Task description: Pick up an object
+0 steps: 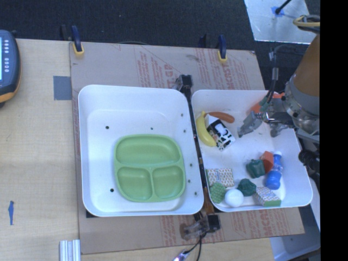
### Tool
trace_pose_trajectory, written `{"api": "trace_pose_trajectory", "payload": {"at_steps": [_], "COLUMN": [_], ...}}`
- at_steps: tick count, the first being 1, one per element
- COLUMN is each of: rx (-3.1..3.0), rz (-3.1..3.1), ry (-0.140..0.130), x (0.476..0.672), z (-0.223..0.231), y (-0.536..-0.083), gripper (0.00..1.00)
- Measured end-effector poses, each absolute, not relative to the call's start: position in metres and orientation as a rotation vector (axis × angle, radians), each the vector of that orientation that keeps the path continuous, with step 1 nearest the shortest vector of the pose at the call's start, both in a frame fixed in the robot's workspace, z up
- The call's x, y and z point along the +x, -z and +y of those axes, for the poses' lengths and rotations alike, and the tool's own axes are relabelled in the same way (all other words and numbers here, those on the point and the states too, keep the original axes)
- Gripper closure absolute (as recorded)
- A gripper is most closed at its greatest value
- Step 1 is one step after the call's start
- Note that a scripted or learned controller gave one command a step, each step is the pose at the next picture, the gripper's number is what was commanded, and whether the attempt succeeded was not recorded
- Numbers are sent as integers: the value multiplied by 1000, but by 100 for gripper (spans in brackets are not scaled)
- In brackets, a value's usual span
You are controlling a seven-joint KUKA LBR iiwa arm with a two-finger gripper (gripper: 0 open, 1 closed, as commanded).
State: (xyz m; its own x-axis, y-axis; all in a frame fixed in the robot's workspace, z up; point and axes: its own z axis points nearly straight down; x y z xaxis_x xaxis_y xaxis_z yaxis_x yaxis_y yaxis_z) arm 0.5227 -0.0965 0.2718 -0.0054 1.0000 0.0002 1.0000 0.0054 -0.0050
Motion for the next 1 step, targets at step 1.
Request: {"api": "trace_pose_trajectory", "payload": {"at_steps": [1], "rx": [-2209], "rz": [-2229], "ry": [-8], "x": [598], "z": [-90], "y": [-193], "gripper": [0]}}
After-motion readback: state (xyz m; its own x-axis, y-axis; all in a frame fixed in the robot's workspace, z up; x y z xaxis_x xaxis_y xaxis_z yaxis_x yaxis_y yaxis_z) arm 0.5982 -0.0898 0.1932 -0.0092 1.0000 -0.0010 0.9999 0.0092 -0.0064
